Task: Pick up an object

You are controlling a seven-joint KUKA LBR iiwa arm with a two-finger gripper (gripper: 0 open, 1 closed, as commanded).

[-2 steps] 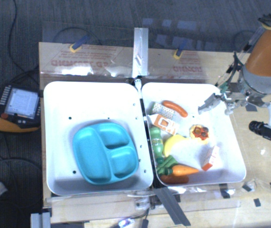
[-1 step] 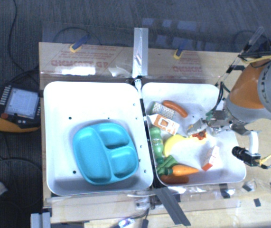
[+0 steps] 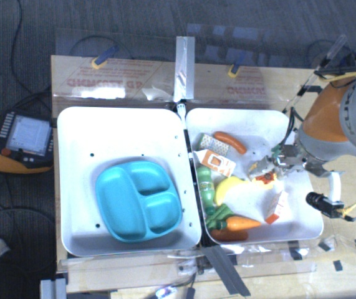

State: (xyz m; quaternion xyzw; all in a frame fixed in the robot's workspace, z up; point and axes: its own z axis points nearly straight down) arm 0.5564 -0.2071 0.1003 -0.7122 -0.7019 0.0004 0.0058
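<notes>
Gripper (image 3: 266, 165) low in the right bin (image 3: 302, 229), finger state impossible to tell, small red piece (image 3: 265, 179) just below it, carrot (image 3: 245, 222) farther toward the near wall

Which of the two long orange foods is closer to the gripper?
The hot dog at the bin's far side; the carrot lies farther from the gripper, at the near edge.

Light was even and bright overhead; glare washed the white bins (image 3: 121, 120); shadows stayed soft, detail slightly blurred.
</notes>
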